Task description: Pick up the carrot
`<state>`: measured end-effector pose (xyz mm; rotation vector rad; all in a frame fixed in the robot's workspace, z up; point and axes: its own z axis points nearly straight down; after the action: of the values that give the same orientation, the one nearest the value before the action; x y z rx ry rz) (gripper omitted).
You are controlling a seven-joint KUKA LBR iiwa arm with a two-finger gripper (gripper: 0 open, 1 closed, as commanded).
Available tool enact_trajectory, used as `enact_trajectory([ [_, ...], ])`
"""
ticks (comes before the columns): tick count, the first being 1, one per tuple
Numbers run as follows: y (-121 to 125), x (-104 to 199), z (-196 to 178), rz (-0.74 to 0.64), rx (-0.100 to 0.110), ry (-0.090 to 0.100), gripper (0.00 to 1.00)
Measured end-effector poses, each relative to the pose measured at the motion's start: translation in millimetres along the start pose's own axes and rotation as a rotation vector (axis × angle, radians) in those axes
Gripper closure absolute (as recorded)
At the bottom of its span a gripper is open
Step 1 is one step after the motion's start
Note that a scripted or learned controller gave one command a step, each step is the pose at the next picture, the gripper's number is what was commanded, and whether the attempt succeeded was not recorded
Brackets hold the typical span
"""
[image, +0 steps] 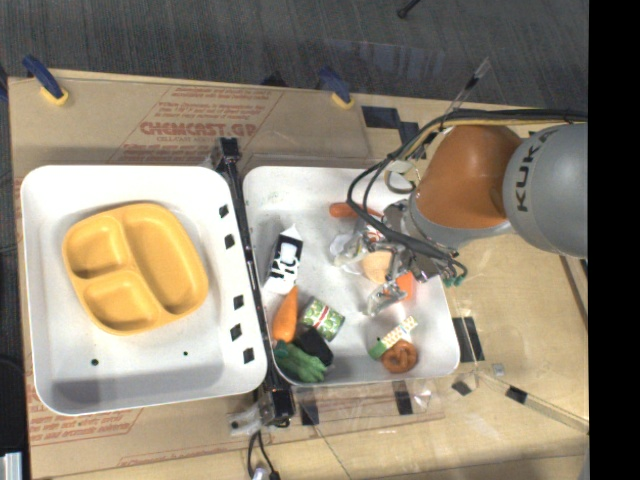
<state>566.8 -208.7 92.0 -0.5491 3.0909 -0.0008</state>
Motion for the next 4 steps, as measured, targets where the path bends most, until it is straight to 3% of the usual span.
enact_trajectory([
  [1, 0, -3, -12, -0.005, 0.003, -0.005, 1.0],
  [2, 0, -3, -12, -0.004, 0.003, -0.005, 0.0],
  [3, -4, -11, -43, -0.097, 0.001, -0.002, 0.0],
  [4, 80, 13, 1, -0.107, -0.006, 0.003, 0.0],
])
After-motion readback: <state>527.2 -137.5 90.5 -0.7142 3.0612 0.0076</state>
